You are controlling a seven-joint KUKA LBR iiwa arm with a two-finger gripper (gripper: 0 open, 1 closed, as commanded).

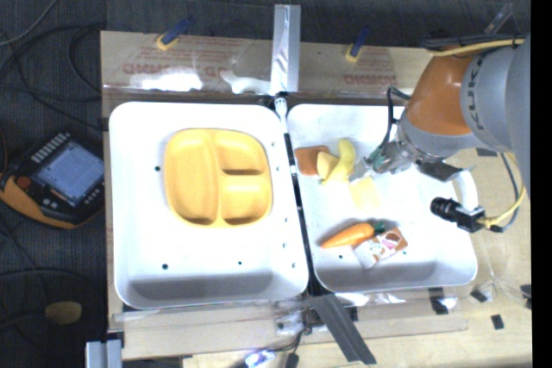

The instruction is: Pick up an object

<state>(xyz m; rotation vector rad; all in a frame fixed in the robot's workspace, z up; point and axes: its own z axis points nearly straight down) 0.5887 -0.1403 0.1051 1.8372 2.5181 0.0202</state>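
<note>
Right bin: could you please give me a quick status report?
Gripper low in right bin, by banana. Nothing visibly held. Carrot lies apart, nearer front.

Grey arm (504, 95), orange band, black cable

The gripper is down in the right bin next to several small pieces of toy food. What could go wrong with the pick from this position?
1. The gripper sits among a tight cluster: banana, orange-brown piece and pale yellow block. It may push them aside or catch two.
2. The cluster lies near the divider between the bins, so a nudged piece could wedge against it.
3. The carrot and small carton touch, so grabbing one may drag the other.
</note>
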